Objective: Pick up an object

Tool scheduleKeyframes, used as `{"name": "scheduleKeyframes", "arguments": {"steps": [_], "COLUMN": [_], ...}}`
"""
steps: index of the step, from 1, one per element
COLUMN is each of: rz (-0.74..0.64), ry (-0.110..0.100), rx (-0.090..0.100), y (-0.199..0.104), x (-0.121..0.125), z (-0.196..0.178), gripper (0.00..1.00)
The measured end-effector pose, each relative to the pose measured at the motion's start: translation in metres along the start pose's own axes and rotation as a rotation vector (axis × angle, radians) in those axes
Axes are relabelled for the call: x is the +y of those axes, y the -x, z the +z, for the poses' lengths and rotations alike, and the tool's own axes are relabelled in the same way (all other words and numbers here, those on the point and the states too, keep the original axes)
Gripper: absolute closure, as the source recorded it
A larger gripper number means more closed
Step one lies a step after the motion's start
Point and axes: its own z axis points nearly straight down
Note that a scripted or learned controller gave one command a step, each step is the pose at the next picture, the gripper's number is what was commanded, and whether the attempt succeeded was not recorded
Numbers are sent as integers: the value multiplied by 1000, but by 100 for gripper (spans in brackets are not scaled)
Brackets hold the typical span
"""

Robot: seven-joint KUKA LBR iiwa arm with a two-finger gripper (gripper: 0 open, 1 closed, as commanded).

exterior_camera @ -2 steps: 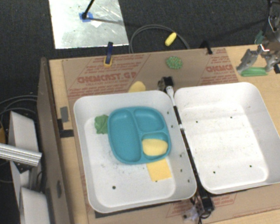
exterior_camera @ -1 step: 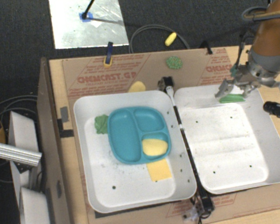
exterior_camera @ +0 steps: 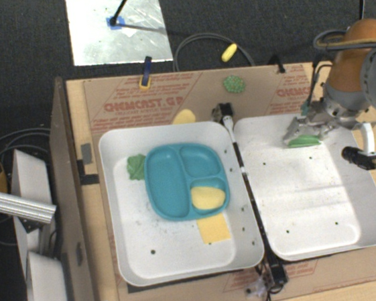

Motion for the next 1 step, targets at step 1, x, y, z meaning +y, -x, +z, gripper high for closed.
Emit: {"name": "scheduleKeyframes", "arguments": {"steps": [1], "rz": [-4], "ry": [8], "rx": [-2], "y": [0], "x": [2], "z": [-17], "gripper": [100]}}
